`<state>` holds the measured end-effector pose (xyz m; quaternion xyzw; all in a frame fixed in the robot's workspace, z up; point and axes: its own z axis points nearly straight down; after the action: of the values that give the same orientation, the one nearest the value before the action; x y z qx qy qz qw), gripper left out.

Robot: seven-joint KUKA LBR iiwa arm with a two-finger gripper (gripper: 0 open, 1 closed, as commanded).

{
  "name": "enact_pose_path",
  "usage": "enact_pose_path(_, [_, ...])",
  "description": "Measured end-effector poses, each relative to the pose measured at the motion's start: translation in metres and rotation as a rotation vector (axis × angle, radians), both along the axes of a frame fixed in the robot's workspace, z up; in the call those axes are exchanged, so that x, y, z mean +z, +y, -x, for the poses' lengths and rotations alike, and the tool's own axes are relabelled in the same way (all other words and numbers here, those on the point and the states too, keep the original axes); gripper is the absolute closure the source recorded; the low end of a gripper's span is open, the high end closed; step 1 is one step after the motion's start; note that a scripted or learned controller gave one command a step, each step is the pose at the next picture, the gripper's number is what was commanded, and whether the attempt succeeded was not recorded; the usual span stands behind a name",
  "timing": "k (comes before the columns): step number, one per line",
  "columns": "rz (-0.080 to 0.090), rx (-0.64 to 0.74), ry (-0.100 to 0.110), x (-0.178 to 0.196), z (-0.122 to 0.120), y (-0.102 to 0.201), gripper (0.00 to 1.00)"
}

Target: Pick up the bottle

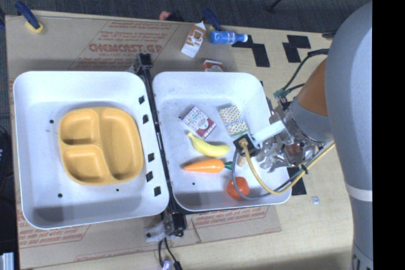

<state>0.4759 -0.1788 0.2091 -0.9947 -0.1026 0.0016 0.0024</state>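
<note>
A small blue bottle [226,38] lies on its side on the cardboard behind the right bin [166,136], outside both bins. My gripper [278,158] hangs over the right bin's near right corner, far from the bottle. Close to the gripper on its left lies a red-orange round thing [237,188]. Nothing shows held in the gripper.
The right bin holds a red and white packet [197,121], a patterned packet [232,119], a banana [209,147] and a carrot [204,166]. A yellow divided plate [101,143] lies in the left bin [25,136]. Two small cartons [193,41] [213,64] lie near the bottle.
</note>
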Motion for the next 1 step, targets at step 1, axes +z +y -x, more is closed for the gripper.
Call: enact_pose_path(1, [-0.001,0.001,0.002,-0.0151,0.0002,-0.0318,1.00])
